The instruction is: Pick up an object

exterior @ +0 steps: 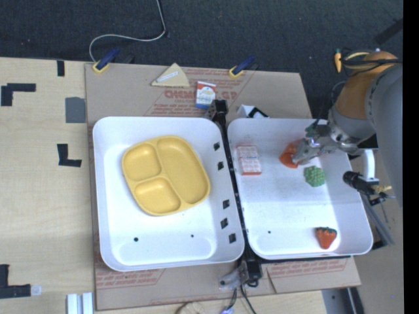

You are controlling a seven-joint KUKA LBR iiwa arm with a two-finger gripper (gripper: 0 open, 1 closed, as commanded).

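In the right bin (281, 234) lie a pale pink-and-white packet (248, 159) near the left wall, an orange-red piece (288, 156), a green bumpy ball (315, 176) and a red strawberry-like item (326, 237) at the front right. My gripper (306, 148) hangs low over the bin's upper right part, right beside the orange-red piece and just above the green ball. The metal hand hides its fingertips.
The left bin (118, 241) holds a yellow divided plate (165, 174). Behind the bins, on the cardboard, sit a small red-and-white box (205, 95) and a tan wedge (171, 76). Black clips line the seam between the bins. The arm's body crowds the right edge.
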